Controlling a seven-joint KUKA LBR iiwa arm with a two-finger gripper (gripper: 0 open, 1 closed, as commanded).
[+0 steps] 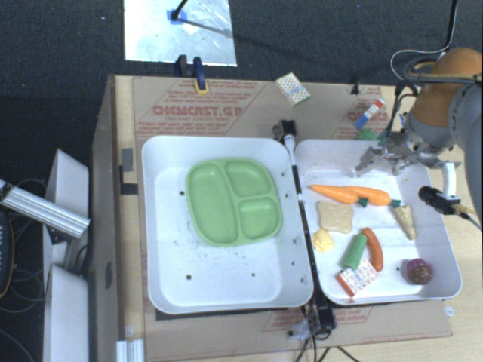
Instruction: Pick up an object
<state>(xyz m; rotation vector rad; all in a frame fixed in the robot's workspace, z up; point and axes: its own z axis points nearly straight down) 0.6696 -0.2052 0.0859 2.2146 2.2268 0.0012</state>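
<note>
My gripper (pixel 381 162) hangs over the far edge of the right bin (pixel 445 255), its metal fingers spread apart with nothing between them. Just in front of it lies an orange carrot (pixel 351 194) with a green end. Nearer the front are a beige bread slice (pixel 335 216), a small yellow piece (pixel 323 240), a green cylinder (pixel 352 252), an orange sausage (pixel 373 249), a red-and-white box (pixel 358 278), a pale wedge (pixel 405 220) and a dark purple ball (pixel 418 271).
The left bin (pixel 173 277) holds a green divided plate (pixel 232 201). On the cardboard behind the bins are a patterned small box (pixel 293 87), a blue clamp (pixel 198 74) and a red-and-blue item (pixel 370 115). A black part (pixel 438 198) of the arm juts over the right bin's rim.
</note>
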